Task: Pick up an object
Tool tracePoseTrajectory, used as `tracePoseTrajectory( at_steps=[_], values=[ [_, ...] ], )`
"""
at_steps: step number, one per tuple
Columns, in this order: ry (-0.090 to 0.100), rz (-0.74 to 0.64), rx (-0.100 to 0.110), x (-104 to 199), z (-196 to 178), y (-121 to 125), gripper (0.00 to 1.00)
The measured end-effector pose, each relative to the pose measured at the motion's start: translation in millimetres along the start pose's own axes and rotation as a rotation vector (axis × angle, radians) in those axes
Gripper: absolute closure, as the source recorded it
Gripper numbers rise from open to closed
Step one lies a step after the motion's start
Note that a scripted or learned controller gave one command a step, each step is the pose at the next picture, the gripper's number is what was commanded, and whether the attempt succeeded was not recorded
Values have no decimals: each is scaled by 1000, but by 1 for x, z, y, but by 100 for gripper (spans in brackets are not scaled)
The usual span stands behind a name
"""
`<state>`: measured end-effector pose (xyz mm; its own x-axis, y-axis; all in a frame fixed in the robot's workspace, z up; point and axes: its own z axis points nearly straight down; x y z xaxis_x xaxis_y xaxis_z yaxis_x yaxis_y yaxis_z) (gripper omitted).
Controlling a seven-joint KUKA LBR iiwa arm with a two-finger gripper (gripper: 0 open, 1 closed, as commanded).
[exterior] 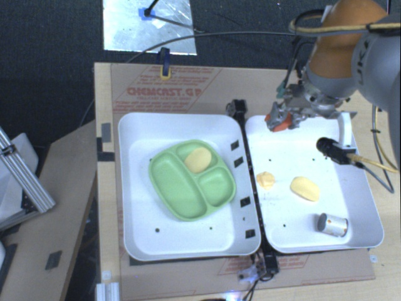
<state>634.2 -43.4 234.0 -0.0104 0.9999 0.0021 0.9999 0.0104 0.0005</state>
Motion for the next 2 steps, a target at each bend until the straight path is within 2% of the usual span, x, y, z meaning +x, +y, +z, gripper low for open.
tracePoseTrajectory(
  at_steps=[2],
  values=[
    [0,1,0,98,8,-5,100]
  ],
)
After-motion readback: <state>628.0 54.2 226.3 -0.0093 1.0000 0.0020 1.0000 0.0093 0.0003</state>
